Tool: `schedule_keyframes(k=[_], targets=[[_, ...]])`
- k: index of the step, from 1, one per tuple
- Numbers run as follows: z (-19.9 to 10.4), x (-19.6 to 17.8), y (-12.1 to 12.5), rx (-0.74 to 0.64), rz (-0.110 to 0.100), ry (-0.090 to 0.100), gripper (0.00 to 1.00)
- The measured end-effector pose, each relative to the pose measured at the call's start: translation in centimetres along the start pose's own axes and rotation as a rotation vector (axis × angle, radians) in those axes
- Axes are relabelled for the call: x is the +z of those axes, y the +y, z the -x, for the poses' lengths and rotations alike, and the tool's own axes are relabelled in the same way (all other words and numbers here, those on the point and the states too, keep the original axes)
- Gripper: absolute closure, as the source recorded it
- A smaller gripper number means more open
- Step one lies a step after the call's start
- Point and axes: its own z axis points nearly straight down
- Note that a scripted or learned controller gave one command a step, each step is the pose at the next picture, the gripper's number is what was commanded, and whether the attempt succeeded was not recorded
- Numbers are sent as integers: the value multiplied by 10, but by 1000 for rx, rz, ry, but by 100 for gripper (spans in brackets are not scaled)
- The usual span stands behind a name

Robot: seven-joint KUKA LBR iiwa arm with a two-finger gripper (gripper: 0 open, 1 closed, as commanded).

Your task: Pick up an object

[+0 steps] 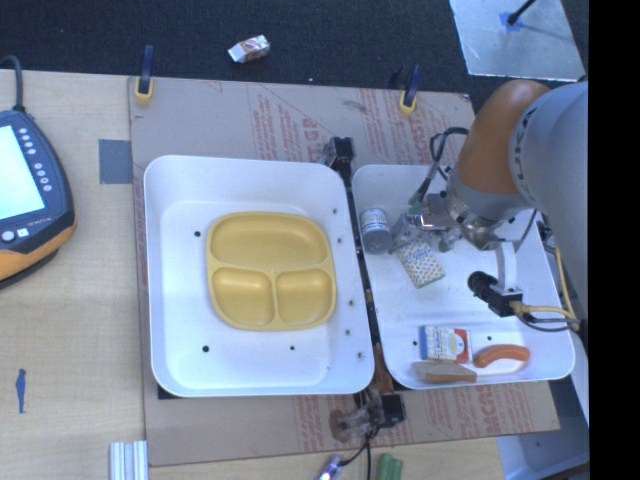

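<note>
Grey and orange-banded, the arm reaches into the right bin (560, 363) from its right edge, and its hand (428, 230) hangs over the bin's upper left part; I cannot tell how it is set. Just beside it lie a small silver can (375, 229) and a dotted packet (421, 263). Near the bin's front edge sit a little carton (443, 343) and an orange sausage (500, 355). The left bin (170, 268) holds a yellow divided plate (270, 269).
</note>
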Motion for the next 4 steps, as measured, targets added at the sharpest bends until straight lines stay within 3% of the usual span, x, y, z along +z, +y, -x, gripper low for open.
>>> schedule_keyframes(k=[1, 2, 3, 4], targets=[[-3, 0, -20, 0, 1, -2, 0], [-5, -10, -20, -3, -2, 2, 100], [-84, -101, -8, -3, 1, 6, 100], [-83, -100, -9, -2, -1, 5, 0]])
